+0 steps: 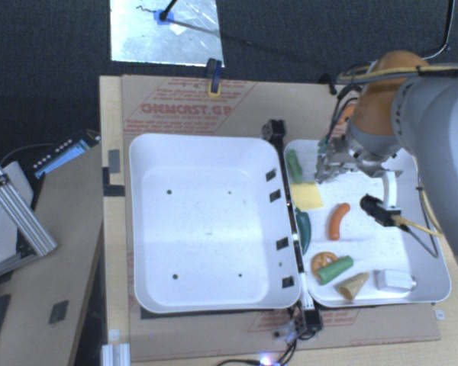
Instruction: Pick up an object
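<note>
The claw (328, 166) hangs low over the right bin (427, 265), just above the yellow block (307, 197); its grip state cannot be told; an orange sausage (337, 221) lies nearby.

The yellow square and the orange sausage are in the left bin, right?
Not quite. The camera view shows the yellow square and the orange sausage in the right bin, not the left bin.

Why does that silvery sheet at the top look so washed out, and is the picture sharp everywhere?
In the camera view, the silvery sheet reflects the lights as pale glare; the bins' white floor is evenly bright with soft shadows; the small items look slightly soft, and the arm nearest the lens looks blurriest.
</note>
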